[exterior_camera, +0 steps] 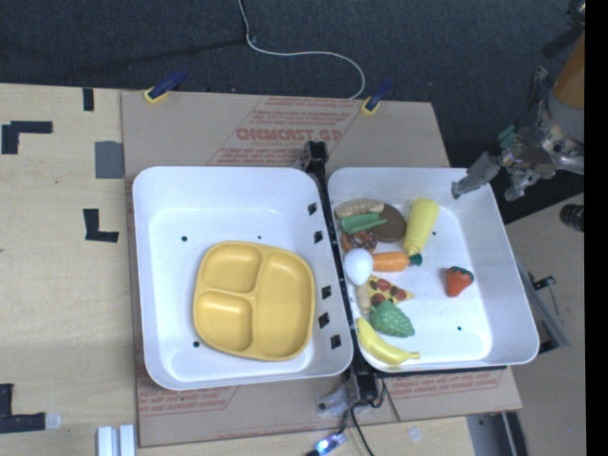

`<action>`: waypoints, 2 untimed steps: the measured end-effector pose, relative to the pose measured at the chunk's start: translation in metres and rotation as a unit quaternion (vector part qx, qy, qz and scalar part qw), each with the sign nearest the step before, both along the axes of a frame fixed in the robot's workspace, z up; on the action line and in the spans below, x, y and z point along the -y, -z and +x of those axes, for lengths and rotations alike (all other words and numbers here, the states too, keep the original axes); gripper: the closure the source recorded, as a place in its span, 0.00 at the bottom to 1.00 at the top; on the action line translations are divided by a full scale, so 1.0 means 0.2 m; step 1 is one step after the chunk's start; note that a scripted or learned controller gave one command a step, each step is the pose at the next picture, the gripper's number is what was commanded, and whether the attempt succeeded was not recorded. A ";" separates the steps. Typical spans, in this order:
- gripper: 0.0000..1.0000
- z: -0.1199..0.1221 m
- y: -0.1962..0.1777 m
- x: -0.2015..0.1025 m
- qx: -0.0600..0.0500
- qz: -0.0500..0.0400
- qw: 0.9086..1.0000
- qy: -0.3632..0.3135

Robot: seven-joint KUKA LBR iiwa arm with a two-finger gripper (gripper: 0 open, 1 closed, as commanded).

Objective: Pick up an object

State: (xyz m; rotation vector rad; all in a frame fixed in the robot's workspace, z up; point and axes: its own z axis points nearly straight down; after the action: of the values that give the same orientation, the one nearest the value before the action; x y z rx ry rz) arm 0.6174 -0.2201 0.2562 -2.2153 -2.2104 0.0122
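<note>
Two shallow white bins: your left bin [161,207] holds a yellow three-compartment plastic tray [255,299]; the right bin [494,245] holds toy food, with a yellow corn cob [421,226], orange carrot [389,261], white egg [358,267], red strawberry [458,280] and yellow banana [385,347]. Grey two-finger gripper [489,174] hovers over the right bin's far right corner, carrying nothing; whether it's released or clenched, you can't tell.

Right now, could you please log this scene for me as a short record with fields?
left bin: yellow divided plate
right bin: toy food crowded along its left wall
loose item: strawberry, apart from the rest
near front wall: banana
gripper: above the right bin's far right corner, holding nothing
</note>
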 end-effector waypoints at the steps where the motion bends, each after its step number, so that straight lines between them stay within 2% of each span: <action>1: 0.00 0.01 -0.04 0.00 0.006 -0.002 1.000 -0.002; 2: 0.00 -0.02 0.25 -0.04 0.004 -0.001 1.000 -0.002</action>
State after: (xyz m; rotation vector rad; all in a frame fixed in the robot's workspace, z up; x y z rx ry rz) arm 0.6129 -0.2114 0.2054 -2.2154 -2.2198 0.0068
